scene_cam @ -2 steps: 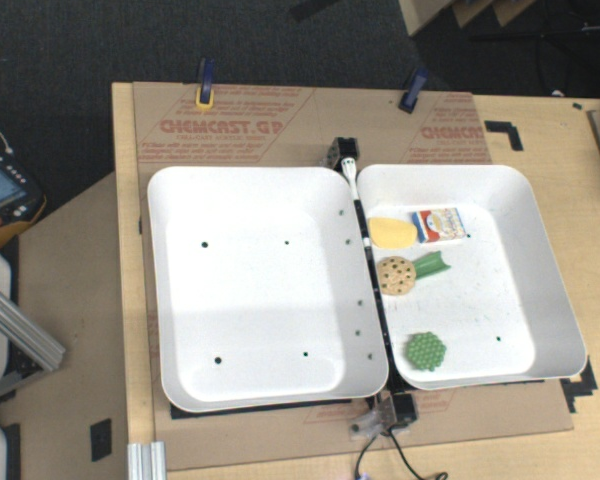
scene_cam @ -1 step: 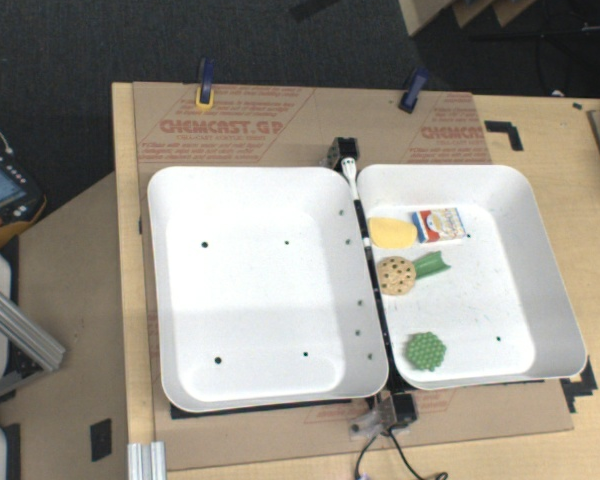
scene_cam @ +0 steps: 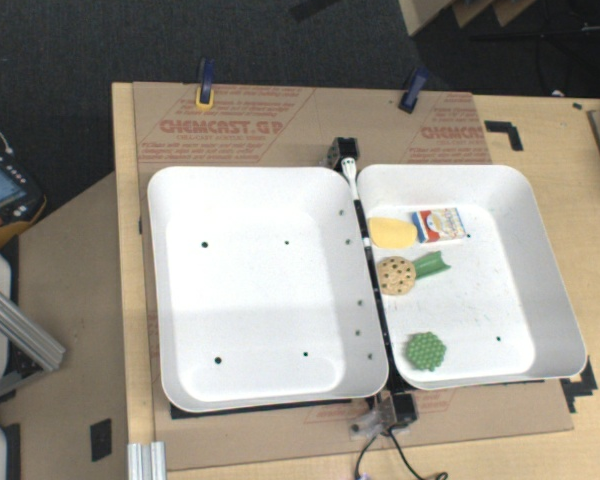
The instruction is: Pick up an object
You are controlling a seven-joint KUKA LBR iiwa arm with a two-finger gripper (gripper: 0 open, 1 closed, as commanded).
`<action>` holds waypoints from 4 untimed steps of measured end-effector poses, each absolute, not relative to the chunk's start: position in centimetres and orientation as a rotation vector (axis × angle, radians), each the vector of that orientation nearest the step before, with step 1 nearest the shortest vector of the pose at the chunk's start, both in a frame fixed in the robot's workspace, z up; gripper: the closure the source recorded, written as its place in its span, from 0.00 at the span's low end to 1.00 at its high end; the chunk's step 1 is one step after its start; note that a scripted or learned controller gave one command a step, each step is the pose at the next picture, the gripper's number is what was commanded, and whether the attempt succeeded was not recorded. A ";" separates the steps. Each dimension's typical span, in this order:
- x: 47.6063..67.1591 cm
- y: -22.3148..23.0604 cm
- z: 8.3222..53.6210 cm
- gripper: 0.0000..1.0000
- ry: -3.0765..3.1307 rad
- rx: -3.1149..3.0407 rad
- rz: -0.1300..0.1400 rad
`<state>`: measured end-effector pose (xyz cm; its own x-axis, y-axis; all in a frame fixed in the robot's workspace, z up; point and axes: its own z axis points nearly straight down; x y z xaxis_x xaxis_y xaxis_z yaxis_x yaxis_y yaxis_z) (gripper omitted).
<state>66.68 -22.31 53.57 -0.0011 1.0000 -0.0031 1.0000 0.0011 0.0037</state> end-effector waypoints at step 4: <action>66.8 -17.4 53.5 1.00 2.218 2.217 0.002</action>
